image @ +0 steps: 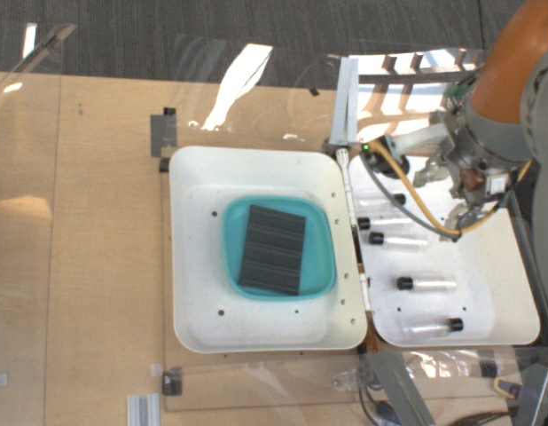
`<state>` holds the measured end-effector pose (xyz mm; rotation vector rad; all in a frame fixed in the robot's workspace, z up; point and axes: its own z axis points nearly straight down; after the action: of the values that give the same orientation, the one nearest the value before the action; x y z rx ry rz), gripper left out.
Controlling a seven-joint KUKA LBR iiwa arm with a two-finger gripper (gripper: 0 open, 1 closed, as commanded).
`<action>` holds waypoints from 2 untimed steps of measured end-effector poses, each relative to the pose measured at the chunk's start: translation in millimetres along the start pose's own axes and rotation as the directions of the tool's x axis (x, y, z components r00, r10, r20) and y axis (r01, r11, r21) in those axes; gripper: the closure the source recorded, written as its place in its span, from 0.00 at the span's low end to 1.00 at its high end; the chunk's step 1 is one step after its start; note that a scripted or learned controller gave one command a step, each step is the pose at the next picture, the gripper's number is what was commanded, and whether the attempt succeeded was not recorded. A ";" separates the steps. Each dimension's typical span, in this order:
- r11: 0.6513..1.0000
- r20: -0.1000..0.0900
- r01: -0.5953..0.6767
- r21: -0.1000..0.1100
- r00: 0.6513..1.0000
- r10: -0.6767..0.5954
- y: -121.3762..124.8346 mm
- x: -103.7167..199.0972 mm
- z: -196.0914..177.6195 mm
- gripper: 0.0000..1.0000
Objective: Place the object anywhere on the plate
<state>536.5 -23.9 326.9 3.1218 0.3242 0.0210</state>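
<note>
Two white bins (190, 322): left one holds one teal plate (231, 238) with one dark ribbed block (273, 249) lying on it, well left of the gripper (465, 189) (grip state indiscernible) over right bin's four clear tubes (425, 284).

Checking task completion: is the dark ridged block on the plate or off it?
On: the dark ridged block lies flat within the teal plate's rim.
</note>
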 end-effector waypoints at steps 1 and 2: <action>1.000 -0.009 -0.002 -0.004 1.000 0.002 -52.4 -17.0 -110.9 0.00; 1.000 -0.005 -0.002 -0.003 1.000 0.002 -52.5 -17.3 -110.3 0.00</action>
<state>507.2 24.1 436.8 3.1195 0.3206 0.0296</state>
